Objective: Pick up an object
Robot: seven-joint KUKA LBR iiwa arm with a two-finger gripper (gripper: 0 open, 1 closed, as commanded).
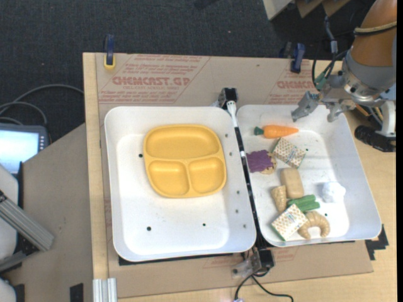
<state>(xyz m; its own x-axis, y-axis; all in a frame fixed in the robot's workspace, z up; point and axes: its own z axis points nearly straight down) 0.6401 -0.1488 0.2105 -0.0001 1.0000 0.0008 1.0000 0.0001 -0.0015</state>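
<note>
My gripper [319,108] hangs over the far edge of the right bin [356,168], its two grey fingers spread apart with nothing between them. Just below and left of it lies a toy carrot [279,131]. Further down the bin sit a patterned packet [289,151], a purple piece [259,161], a tan cracker block [292,182], a green pod [304,202], a second patterned packet [289,221], a croissant [315,224] and a small white object [332,190].
The left bin [126,225] holds a yellow divided plate [184,160]. A black clamp [228,95] sits at the far end of the seam between the bins. Blue clips hold the cardboard base at its far edge.
</note>
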